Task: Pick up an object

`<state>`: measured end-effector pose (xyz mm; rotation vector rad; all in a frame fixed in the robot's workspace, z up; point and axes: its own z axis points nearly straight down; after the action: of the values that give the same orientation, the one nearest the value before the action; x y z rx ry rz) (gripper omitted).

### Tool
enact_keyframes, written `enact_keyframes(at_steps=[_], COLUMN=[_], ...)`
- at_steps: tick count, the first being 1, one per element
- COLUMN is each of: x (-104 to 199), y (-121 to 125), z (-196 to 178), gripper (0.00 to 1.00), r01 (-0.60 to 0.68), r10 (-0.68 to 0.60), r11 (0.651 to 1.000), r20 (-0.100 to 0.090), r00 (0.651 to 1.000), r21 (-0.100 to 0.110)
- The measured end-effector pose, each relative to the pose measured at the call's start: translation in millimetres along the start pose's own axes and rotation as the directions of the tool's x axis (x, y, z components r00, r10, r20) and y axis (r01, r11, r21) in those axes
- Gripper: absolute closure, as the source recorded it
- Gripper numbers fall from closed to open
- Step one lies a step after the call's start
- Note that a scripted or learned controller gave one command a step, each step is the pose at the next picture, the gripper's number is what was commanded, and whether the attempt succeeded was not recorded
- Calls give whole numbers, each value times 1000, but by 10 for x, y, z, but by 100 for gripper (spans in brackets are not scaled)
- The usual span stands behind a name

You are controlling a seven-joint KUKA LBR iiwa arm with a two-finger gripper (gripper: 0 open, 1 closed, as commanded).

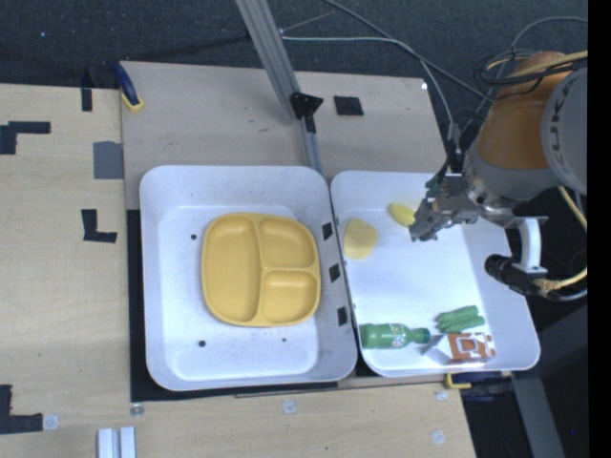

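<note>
Here, over the right bin (496,284), near its back edge: the pincer (427,227), dark and small against the white, fingers too blurred together to tell wide from narrow, nothing visibly between them. Touching or just left of the pincer: a small yellow piece (401,214), partly hidden by the fingertips, shape hard to make out. Further left of the pincer, close to the bin's left wall: a pale yellow rounded object (360,239). Well in front of the pincer, along the bin's near edge: a green bottle (393,334) lying on its side, a green vegetable-like item (458,318), and an orange-and-white packet (469,347), print unreadable. Far left of the pincer, in the left bin (172,256): a yellow three-compartment plate (260,268).
</note>
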<state>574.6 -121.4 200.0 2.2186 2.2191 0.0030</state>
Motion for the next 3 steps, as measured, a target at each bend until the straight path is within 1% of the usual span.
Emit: enact_keyframes(at_steps=[2, 3], x=[-39, 423], y=[24, 153], z=[-936, -722], gripper=[100, 100], r01=[1, 5], r10=[-1, -5], r11=[1000, 1000], r20=[-1, -1], r00=[1000, 1000], r21=[-1, 6])
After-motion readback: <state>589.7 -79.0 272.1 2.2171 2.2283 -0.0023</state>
